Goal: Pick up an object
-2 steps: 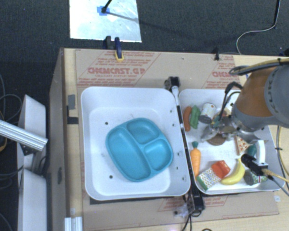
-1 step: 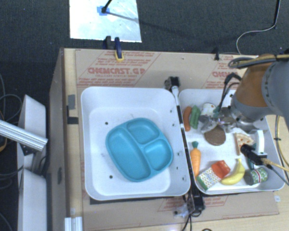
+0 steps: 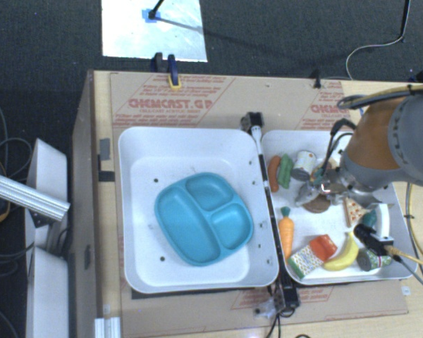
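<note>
Bench (image 3: 92,189), left bin (image 3: 137,259), blue tray (image 3: 203,217)

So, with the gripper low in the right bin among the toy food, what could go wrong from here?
1. The right bin is crowded: the gripper is low over a brown item with the green vegetable and pizza slice close by, so it may knock neighbours or catch two things.
2. The carrot lies beside the divider wall, so a sideways push could wedge it there.
</note>
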`<state>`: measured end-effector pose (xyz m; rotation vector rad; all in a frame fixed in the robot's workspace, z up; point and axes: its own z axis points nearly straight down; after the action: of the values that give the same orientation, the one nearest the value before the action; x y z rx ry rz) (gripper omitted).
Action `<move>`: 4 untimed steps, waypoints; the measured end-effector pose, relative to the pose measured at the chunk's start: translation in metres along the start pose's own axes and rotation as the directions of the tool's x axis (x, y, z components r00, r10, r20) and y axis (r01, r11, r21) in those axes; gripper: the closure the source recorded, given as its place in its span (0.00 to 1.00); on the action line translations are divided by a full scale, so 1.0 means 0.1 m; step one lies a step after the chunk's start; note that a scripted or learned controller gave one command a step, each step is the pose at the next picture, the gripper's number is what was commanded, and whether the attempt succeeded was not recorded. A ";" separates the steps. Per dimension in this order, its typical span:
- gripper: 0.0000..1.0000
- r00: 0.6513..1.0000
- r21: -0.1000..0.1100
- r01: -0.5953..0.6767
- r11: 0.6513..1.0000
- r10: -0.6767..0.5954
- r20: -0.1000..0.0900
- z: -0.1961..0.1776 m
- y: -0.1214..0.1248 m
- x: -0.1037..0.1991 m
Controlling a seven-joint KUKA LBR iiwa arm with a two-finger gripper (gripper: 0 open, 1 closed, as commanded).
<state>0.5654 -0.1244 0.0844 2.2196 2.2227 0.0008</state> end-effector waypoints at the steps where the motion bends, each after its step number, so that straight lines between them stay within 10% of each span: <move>1: 0.00 1.000 -0.002 0.002 1.000 -0.002 0.001 0.00 0.36 -0.15; 2: 0.00 1.000 0.000 0.000 1.000 0.000 0.000 0.00 0.04 -0.03; 3: 1.00 1.000 -0.002 0.001 1.000 -0.001 0.000 -0.11 0.04 -0.03; 4: 1.00 1.000 -0.004 0.003 1.000 -0.003 -0.001 -1.15 -0.11 0.82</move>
<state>0.5544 -0.0428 0.1991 2.2144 2.2248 0.0068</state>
